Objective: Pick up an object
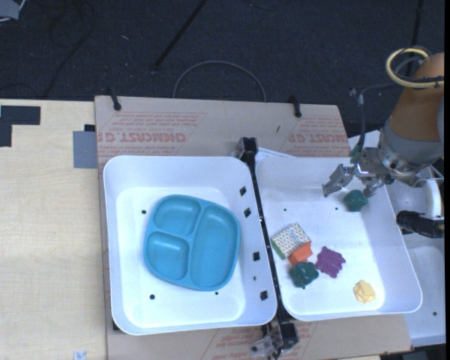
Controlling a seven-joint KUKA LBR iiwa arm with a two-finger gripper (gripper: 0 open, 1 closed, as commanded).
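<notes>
Two shallow white bins side by side on a cardboard-covered bench, viewed from above at a slant. Left bin (pixel 127 201): holds a blue divided plate (pixel 191 241) with three compartments, lying flat near the bin's middle. Right bin (pixel 390 238): holds several small objects. Near the divider, a patterned green-and-white block (pixel 289 238), touching an orange piece (pixel 302 252) just below it. Just under the orange piece, a dark green lump (pixel 304 274). Beside these, toward the right, a purple piece (pixel 330 262). Farther right and nearer the front wall, well apart from the rest, a yellow piece (pixel 364 292). In the upper part of the same bin, a small teal object (pixel 354 200), lying on the bin floor.

Gripper (pixel 352 187) reaching in from the right on the grey arm, orange band above the wrist, hanging over the upper part of the right bin. Fingers (pixel 334 181) spread apart, nothing seen between them. Teal object just below and beside the fingertips; contact not discernible.
</notes>
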